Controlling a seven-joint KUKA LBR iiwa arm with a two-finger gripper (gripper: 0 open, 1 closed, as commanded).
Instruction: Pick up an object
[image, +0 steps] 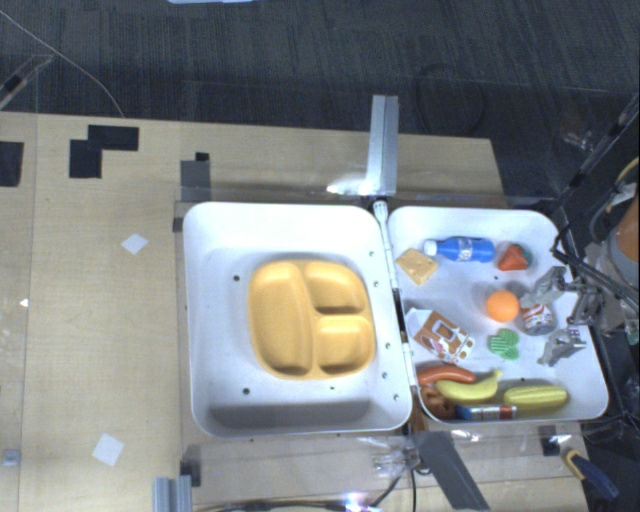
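Small rounded red-and-white object (537, 318): seen in the right-hand shallow white bin (600, 385), near its right wall, just right of a plain orange ball (502, 305) and above and to the right of a small green toy piece (504, 345). A white body with red patches is shown; finer detail is blurred. The outline is nearly round from above, so no long axis or pointing direction can be made out.

The two-finger gripper (555, 320) of the grey arm is seen at the bin's right side. Its fingers are spread wide, one above and one below the level of the red-and-white object, which lies at the left edge of the gap; no grasp is visible.

Other contents of the same bin:
- a blue plastic bottle (460, 249) laid flat, white cap to the left, near the far wall
- a red wedge (513, 258) just right of the bottle
- a pale yellow wedge (417, 266)
- an orange-and-white printed packet (443, 337)
- a yellow banana (470, 385) and a yellow-green elongated piece (535, 397), both lying left to right along the near wall

In the left white bin (210, 300), a yellow compartment tray (310, 318) is placed centrally. Both bins are carried on the pale wooden surface (90, 330).
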